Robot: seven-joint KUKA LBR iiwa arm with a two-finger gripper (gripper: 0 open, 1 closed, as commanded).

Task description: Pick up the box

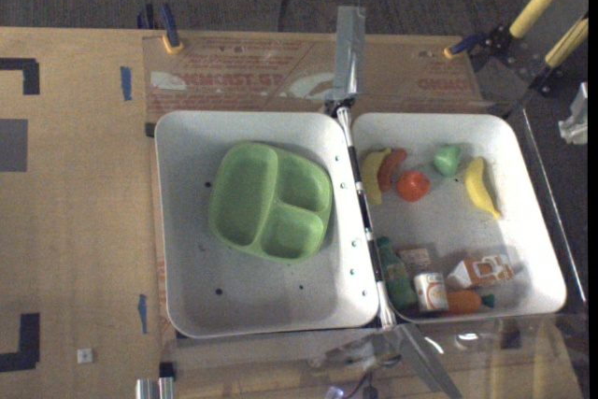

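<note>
Box (pixel 431 291), small, white and orange, stands near the front edge of the right bin (pixel 523 154), touching an orange carrot-like piece (pixel 463 301) on its right and a dark green item (pixel 397 276) on its left. A tilted carton (pixel 481 271) lies just behind, beside a small flat packet (pixel 415 255). Farther back lie two yellow bananas (pixel 479 187), a red tomato (pixel 412 186) and a green piece (pixel 448 160). The left bin (pixel 187 276) holds a green divided tray (pixel 272 200). Both bins rest on the desk (pixel 75 201). Claw: state cannot be told.
</note>
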